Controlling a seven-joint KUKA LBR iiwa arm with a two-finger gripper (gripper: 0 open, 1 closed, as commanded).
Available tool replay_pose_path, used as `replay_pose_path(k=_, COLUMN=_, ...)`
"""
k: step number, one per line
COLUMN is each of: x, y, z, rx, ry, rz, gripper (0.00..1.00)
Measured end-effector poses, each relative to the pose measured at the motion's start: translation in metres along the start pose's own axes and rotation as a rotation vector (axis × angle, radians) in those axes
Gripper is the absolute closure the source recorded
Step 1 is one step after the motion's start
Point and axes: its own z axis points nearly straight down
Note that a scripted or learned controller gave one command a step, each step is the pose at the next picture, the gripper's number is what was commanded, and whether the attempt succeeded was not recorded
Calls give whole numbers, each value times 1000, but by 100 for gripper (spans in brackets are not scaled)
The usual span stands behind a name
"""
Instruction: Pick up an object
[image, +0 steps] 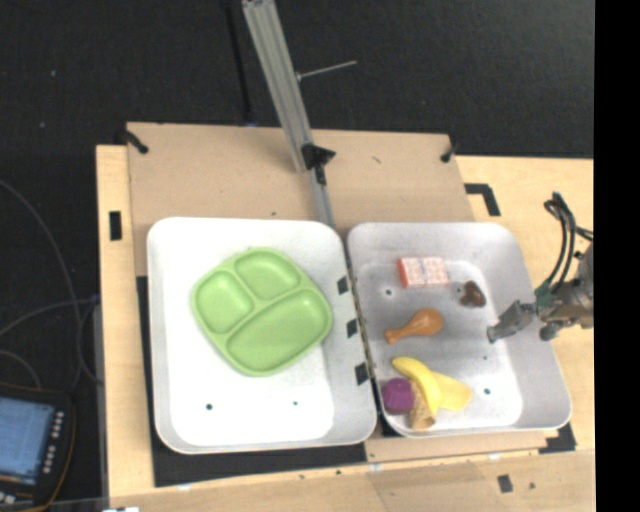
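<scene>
two white bins side by side on the bench (420, 150). in the left bin (170, 400): a green plate (262, 310), three compartments, lying flat near the middle. in the right bin (500, 250), placed against the drumstick (416, 325) at its centre: pink box (421, 270) just above it, small brown lump (472, 293) up and to its right, banana (432, 385) below it, purple ball (398, 395) touching the banana's left side. gripper (510, 322) well right of the drumstick, over the bin's right edge, nothing between the fingers; cannot tell how wide.
</scene>
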Motion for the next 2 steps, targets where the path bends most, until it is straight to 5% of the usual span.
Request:
replay_pose_path(k=1, x=0, y=0, z=0, rx=0, ry=0, rz=1, gripper=0)
replay_pose_path(k=2, x=7, y=-2, z=45, rx=5, ry=0, rz=3, gripper=0)
